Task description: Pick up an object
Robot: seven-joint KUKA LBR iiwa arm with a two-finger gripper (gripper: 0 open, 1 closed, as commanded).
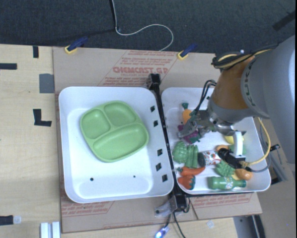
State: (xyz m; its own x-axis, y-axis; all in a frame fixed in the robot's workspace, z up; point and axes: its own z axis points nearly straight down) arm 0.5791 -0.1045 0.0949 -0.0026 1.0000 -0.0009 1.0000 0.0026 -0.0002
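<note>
We see the gripper (pixel 189 129) low in the right bin (pixel 261 185) among toys; finger state we cannot tell. Green plate (pixel 114 130) in left bin (pixel 69 133).

The arm (pixel 272 83) is a thick, rounded grey tube with an orange band (pixel 230 88) above the wrist. Black and yellow cables (pixel 233 58) loop along its far side, and another yellow cable (pixel 260 155) curls nearer.

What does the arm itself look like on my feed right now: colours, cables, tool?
The bulky grey arm has an orange band above the wrist. Black and yellow cables loop over the band. The small dark metallic tool sits below it; another yellow cable trails off the wrist.
</note>
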